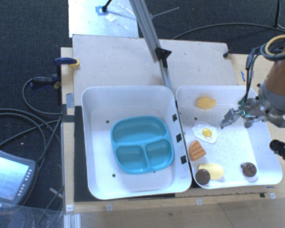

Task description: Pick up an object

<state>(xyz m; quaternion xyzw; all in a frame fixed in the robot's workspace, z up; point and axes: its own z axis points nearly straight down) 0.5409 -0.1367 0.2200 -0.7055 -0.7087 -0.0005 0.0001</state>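
- You see a pale bench board (pixel 133 61) on dark carpet (pixel 23 23).
- Fried egg (pixel 205 133) lies in the right bin (pixel 266 172).
- Gripper (pixel 229 118) hovers beside it; finger spread: cannot tell.
- Left bin (pixel 97 141) holds a blue tray (pixel 141 144).

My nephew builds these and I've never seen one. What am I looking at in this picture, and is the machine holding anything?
This is one camera fixed above a workbench, looking down at a slant. The grey robot arm with an orange band reaches in from the right, and its two-finger gripper hangs over the right shallow white bin. Nothing shows between its fingers.

That bin holds toy food: a round yellow-orange biscuit, a fried egg, an orange wedge-shaped cracker, a pale yellow lump beside a dark brown ball, and a brown chocolate-like piece.

The left white bin holds a blue three-compartment plastic tray.
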